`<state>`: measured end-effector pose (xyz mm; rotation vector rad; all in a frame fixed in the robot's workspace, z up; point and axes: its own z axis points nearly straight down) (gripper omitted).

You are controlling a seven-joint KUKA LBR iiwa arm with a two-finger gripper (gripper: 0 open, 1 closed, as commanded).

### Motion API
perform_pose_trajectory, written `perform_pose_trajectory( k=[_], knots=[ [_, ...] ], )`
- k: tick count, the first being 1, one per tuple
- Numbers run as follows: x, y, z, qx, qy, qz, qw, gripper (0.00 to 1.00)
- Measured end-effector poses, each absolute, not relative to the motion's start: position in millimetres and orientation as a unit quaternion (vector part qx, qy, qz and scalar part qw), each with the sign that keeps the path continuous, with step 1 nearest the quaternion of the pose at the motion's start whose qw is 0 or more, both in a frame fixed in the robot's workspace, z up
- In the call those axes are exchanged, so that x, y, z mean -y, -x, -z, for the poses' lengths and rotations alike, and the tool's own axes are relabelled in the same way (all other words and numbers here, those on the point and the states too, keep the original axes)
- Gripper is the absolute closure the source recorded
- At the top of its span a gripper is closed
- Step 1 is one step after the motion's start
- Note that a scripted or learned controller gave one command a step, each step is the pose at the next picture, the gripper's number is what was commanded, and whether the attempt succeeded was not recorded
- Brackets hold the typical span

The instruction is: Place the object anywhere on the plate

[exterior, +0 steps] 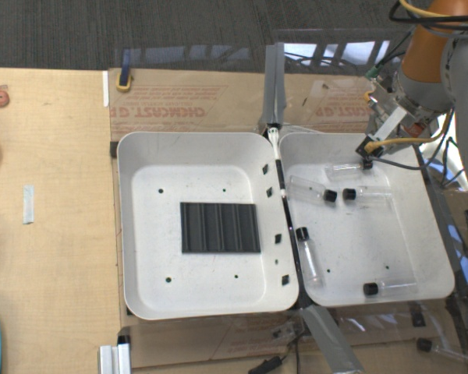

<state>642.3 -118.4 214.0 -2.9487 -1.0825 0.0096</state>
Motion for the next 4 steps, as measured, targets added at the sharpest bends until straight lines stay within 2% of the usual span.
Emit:
perform_pose_trajectory(
  k=[1, 2, 3, 4],
  knots=[
    [52.1, -629.4, -189.7, 0.191, 0.982, -0.0032, 0.001, 1.00],
    [-13.9, -584.7, -195.4, 0.111, 0.994, -0.0020, 0.000, 1.00],
    [-75.7, -571.7, -239.8, 0.152, 0.988, -0.0015, -0.001, 1.00],
    [-122.0, -507.1, -243.6, 0.161, 0.987, -0.0019, -0.001, 1.00]
  ],
)
